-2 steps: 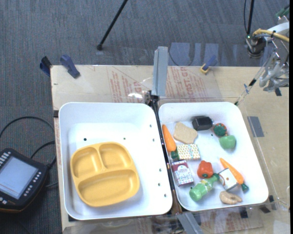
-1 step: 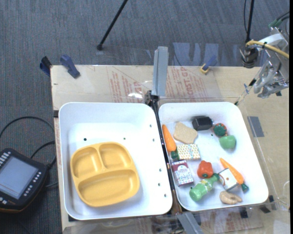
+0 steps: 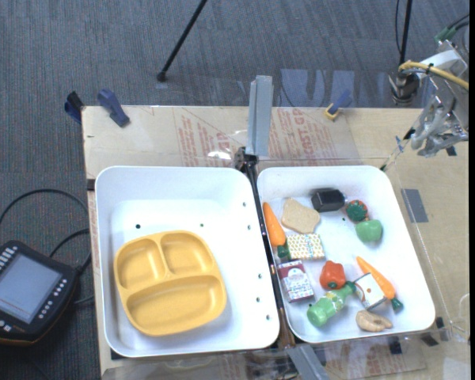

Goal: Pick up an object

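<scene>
Divided tray [image 3: 170, 283] sits in the left bin [image 3: 111, 212] — toy food's all in the right bin [image 3: 404, 220], bread slice [image 3: 300, 215] around 11 o'clock.

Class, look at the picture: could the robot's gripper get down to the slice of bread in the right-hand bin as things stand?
Probably yes. The bread slice lies flat and uncovered, nothing on top; the gripper hangs outside the bin's far right corner.

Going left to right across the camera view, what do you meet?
Black pendant → yellow divided tray → carrot by the divider → bread slice → green apple → hand.
</scene>
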